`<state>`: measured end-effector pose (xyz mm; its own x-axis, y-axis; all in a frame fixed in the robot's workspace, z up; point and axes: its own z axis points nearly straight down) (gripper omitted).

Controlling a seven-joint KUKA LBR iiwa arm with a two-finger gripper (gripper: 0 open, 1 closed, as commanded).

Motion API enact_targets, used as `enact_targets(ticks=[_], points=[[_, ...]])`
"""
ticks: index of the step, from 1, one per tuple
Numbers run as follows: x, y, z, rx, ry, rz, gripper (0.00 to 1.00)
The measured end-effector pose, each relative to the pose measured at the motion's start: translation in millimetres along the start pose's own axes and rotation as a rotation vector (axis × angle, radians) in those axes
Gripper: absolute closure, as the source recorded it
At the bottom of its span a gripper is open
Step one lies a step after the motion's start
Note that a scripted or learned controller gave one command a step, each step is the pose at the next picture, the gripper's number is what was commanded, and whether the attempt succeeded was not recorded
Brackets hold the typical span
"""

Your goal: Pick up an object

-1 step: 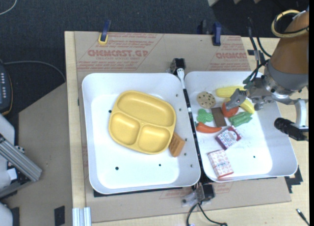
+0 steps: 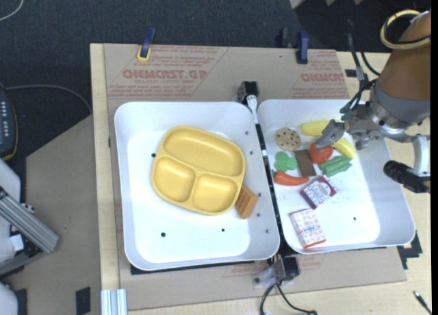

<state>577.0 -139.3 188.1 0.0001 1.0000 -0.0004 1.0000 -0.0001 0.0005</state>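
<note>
Tool [image 2: 333, 133] is seen low over the right bin [image 2: 393, 228], at a toy food pile [image 2: 311, 156]; its opening cannot be told. Open floor lies nearer the front rim, past two packets [image 2: 313, 209].

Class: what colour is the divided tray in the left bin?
Yellow: the divided tray shows plainly in the camera view.

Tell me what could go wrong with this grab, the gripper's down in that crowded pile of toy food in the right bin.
1. The two-finger gripper sits among tightly packed pieces: a red tomato-like toy, a yellow banana-shaped toy and a green leafy toy. It may pinch two or knock one aside.
2. These rounded pieces could slip out as it lifts.
3. The pile lies near the right white bin back wall, leaving little room.
</note>
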Motion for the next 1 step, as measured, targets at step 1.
enact_targets(ticks=[1], points=[[4.1,7.6,58.0,0.008,0.002,-0.002,0.00]])
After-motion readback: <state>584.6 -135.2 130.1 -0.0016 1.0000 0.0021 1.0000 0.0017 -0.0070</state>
